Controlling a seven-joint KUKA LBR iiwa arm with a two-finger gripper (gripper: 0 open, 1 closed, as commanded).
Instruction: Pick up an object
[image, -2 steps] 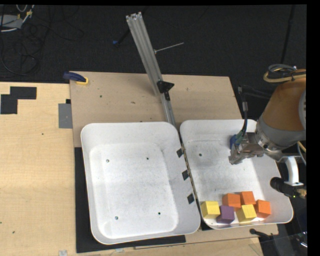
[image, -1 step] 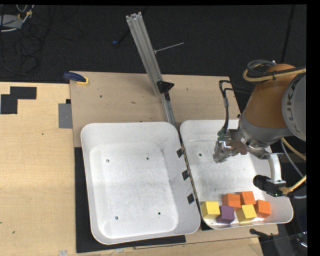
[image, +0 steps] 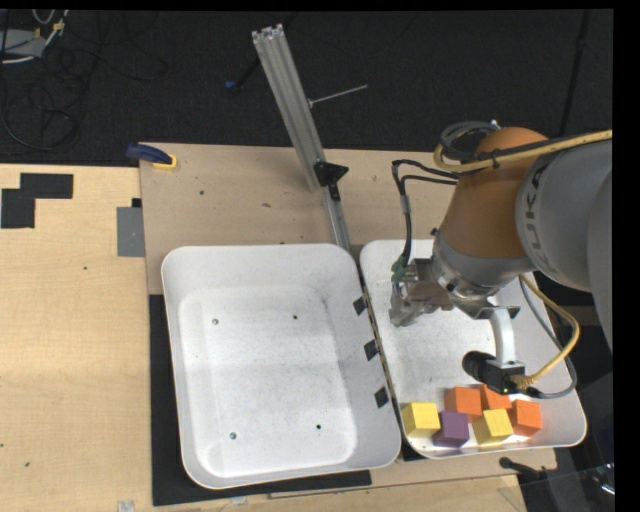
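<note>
Six small coloured cubes (image: 478, 415) are lying in the right shallow white bin's (image: 425, 365) near corner, while the pincer (image: 408, 305) is hovering above, its grip state impossible to tell.

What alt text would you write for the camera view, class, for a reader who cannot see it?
A grey arm's gripper hangs over the right bin, apart from coloured blocks clustered in its near corner. The left bin sits beside it.

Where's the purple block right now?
The purple block lies in the right bin, at its near edge, between two yellow blocks and just in front of an orange block.
</note>
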